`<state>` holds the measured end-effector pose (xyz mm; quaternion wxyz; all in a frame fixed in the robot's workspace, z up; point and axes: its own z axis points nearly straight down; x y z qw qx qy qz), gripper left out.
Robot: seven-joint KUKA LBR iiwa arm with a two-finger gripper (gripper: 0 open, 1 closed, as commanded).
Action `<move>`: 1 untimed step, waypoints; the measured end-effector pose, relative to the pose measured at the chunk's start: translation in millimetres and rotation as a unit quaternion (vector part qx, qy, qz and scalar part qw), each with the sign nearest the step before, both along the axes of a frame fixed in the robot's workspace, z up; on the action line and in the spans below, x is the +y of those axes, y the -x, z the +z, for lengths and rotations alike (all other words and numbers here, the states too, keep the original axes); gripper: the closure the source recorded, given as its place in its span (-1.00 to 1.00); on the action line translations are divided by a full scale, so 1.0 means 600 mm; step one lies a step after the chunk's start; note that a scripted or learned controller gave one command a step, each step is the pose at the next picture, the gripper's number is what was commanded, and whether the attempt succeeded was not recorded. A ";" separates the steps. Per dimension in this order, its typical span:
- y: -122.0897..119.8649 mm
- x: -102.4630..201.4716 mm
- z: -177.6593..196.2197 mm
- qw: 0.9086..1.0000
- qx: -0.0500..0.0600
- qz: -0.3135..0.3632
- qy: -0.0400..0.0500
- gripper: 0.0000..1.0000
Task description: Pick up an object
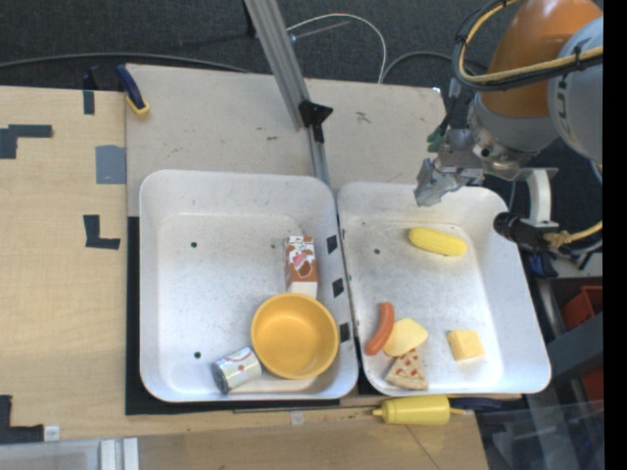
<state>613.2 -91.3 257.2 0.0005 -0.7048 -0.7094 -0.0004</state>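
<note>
Gripper (432, 185) hangs over the far edge of the right bin (509, 292), just above one corn cob (437, 242); whether anything sits in it cannot be told. That bin also has one sausage (379, 328), one pizza slice (408, 369) and one cheese cube (465, 345). Left bin (186, 282) has one yellow bowl (293, 335), one carton (301, 264) and one can (236, 369), labels unreadable.
</note>
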 end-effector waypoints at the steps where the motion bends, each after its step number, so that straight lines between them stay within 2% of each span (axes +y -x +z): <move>1: -0.007 0.102 -0.022 1.000 0.001 0.000 0.000 1.00</move>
